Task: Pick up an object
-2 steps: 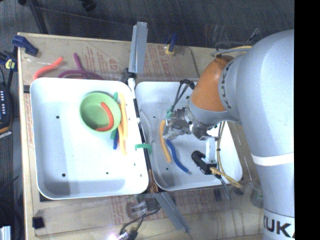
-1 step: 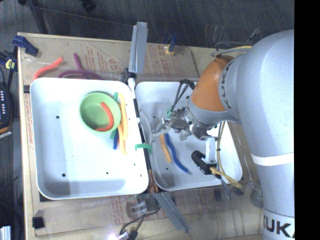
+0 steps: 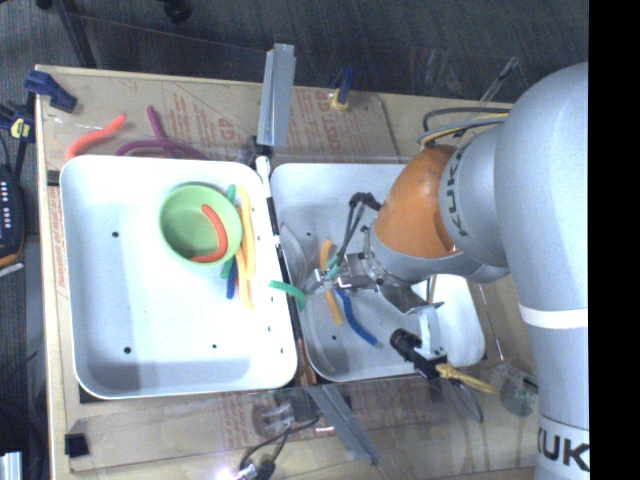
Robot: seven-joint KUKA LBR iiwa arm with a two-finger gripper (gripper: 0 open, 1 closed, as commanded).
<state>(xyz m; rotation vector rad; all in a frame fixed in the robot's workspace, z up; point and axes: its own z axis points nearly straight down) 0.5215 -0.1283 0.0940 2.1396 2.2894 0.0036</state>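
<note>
Arm reaches from right; gripper (image 3: 318, 283) low over right bin (image 3: 330, 183), near its left wall. Finger state not discernible at this angle; cannot tell whether anything is gripped. Thin green strip (image 3: 287, 289) lies across divide between bins, just beside gripper tip, possibly touching it. Orange stick (image 3: 334, 308) and blue stick (image 3: 358, 326) lie on right bin floor below gripper. Left bin (image 3: 110, 298) holds green bowl (image 3: 190, 223) with orange curved piece (image 3: 214, 238) inside.
</note>
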